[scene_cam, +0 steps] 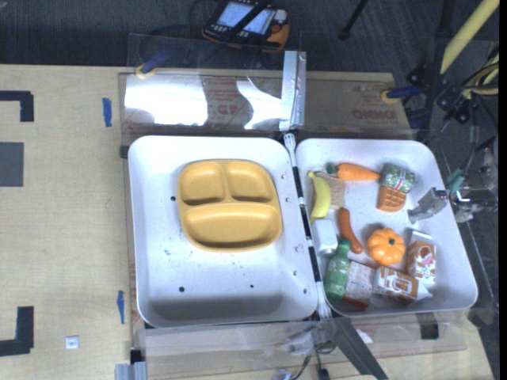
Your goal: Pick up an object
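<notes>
Right of the one yellow tray (230,203): one banana (319,194), one carrot (354,172) lying crosswise, tip right, one pumpkin (386,245). The gripper (434,200) grip can't be told.

1. The left bin (150,212) is white, and the divided tray (230,204) in it is plain yellow.
2. In the white right bin (455,236), the banana (320,196) at 9 o'clock is yellow.
3. The carrot (358,172) at 12 o'clock is orange.
4. The pumpkin (386,246) near the centre is orange.
5. The bottle (338,271) at 7 o'clock is green.
</notes>
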{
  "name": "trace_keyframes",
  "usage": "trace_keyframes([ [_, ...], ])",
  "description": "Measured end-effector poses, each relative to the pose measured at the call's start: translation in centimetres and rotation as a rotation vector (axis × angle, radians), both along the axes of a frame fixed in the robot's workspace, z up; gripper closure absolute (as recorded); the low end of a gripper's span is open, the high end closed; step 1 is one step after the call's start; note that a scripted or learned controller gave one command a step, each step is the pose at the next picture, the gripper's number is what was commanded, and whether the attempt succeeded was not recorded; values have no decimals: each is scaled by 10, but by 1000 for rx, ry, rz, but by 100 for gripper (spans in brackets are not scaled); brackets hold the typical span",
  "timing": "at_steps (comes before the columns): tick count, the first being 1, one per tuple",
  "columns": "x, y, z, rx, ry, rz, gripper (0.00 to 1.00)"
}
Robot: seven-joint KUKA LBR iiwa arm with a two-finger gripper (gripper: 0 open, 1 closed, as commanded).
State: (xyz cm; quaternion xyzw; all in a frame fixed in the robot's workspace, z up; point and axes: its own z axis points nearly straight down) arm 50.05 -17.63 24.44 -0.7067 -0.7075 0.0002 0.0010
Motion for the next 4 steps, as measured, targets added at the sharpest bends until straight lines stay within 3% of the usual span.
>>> trace_keyframes([
  [1, 25, 14, -158, -2, -7, 72, 0],
  [2, 26, 13, -147, -4, -12, 69, 100],
  [3, 27, 57, -29, -1, -2, 121, 100],
  [4, 61, 84, -19, -3, -5, 262, 100],
])
